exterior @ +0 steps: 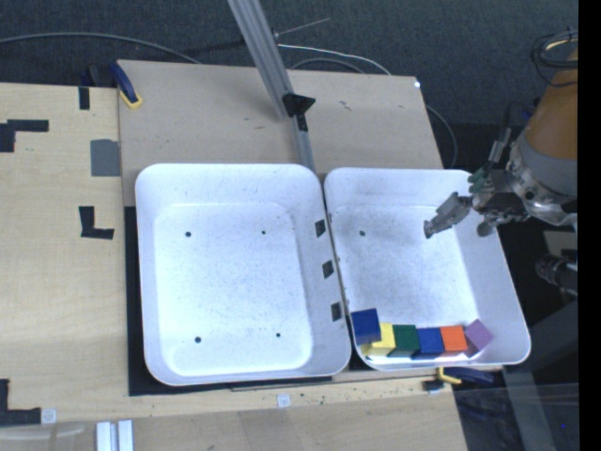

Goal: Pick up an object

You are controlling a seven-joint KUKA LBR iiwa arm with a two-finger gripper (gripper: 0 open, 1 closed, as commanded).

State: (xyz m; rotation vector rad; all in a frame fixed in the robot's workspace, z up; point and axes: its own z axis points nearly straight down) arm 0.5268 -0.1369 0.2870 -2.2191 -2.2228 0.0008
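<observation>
A row of small blocks lies along the front wall of the right bin [394, 252]: a blue block [365, 324], a yellow block [382, 343], a green block [405, 337], a second blue block [430, 341], an orange block [454, 338] and a purple block [478, 334]. My gripper [459, 226] hangs over the right bin's far right part, well behind the blocks and apart from them. Its fingers are spread open with nothing between them.
The left bin [225, 271] stands beside the right one, with small black clips along the shared wall. A slanted metal pole [263, 45] rises behind the bins. A yellow-and-blue tool [127, 87] lies at the board's back left.
</observation>
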